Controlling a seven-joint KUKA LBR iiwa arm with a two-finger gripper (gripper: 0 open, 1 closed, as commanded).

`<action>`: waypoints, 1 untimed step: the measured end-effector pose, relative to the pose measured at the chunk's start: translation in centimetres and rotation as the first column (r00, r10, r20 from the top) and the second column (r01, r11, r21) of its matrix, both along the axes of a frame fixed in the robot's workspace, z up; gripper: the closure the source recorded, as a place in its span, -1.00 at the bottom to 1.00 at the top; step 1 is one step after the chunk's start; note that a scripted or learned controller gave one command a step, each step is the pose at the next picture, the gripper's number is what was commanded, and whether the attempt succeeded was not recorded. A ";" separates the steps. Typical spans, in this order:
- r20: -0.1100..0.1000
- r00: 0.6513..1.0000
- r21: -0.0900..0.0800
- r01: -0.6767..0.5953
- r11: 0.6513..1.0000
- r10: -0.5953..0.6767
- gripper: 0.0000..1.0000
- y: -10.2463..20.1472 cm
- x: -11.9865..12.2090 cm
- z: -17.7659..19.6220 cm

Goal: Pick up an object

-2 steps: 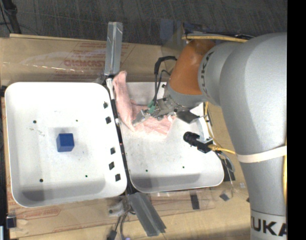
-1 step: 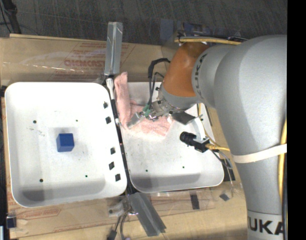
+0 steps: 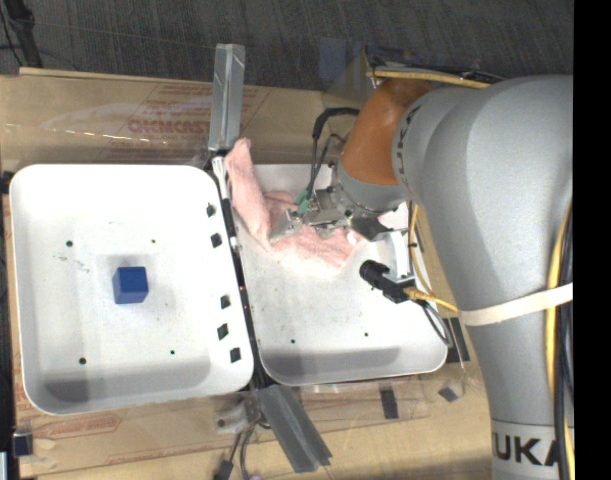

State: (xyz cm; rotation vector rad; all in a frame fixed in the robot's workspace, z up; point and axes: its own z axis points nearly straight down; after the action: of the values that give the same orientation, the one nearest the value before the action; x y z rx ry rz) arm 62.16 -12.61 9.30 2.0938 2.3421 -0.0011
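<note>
Readable text is scarce; lower right of the frame, the grey arm base (image 3: pixel 530 408) carries dark letters "UKA", cut off at the frame bottom, evidently part of a longer word; upper left, the cardboard sheet (image 3: pixel 115 118) under the bins has faded red print, one larger line w/ smaller lines above and below, too washed out to read; lower left, more red print on the cardboard edge (image 3: pixel 80 426), also illegible; no nos. or signs legible elsewhere.
</note>
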 end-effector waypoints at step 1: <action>-0.002 1.000 0.001 -0.015 1.000 0.015 -1.00 3.0 2.6 -0.1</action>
State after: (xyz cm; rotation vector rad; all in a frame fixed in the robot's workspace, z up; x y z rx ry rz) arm 64.76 -9.57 9.22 2.0782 2.3588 -0.0024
